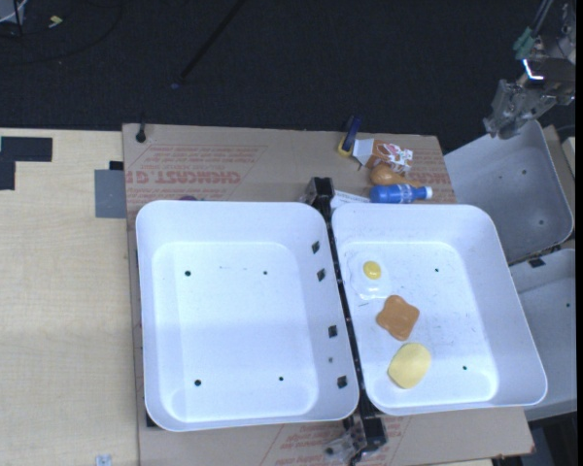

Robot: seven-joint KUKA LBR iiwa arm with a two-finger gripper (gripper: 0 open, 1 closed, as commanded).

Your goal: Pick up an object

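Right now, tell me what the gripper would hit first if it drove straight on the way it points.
Probably the grey metal plate right of the bins: the gripper hangs above it, pointing down and slightly left. Depth is unclear, so treat this as a guess.

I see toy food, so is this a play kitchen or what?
More likely a robot test lab: two white bins clamped together on a bench, toy food like a fried egg and toast, and loose cables on the floor.

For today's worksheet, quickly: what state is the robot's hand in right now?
Hand: at the view's upper right, away from both bins; whether it is open or closed cannot be told, and nothing is seen held in it.
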